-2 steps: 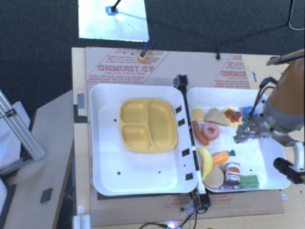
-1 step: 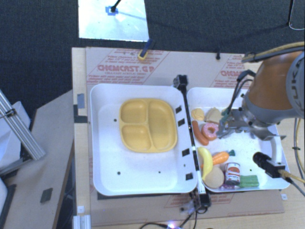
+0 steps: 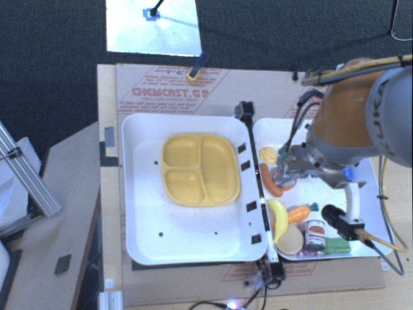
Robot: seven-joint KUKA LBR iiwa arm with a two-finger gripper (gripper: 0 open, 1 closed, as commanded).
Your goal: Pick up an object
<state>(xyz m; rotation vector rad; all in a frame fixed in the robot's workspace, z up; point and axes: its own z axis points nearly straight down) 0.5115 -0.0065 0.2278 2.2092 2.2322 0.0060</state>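
The right bin point(image 3: 368, 247) holds several toy foods: a red-orange sausage point(image 3: 270, 181), a yellow banana point(image 3: 279, 217), an orange carrot point(image 3: 298, 213), a tan round piece point(image 3: 290, 240), a small can with a red label point(image 3: 315, 233), a green piece point(image 3: 335, 245) and a pale yellow piece point(image 3: 267, 154). My gripper point(image 3: 285, 173) hangs low over the bin's left part, right beside the sausage. The arm's wrist covers its fingertips.
A yellow divided plate point(image 3: 199, 169) lies in the left bin point(image 3: 145, 237). A black-clipped divider point(image 3: 253, 173) separates the two bins. The grey and orange arm point(image 3: 355, 121) covers the right bin's upper part. Cables trail along the right edge.
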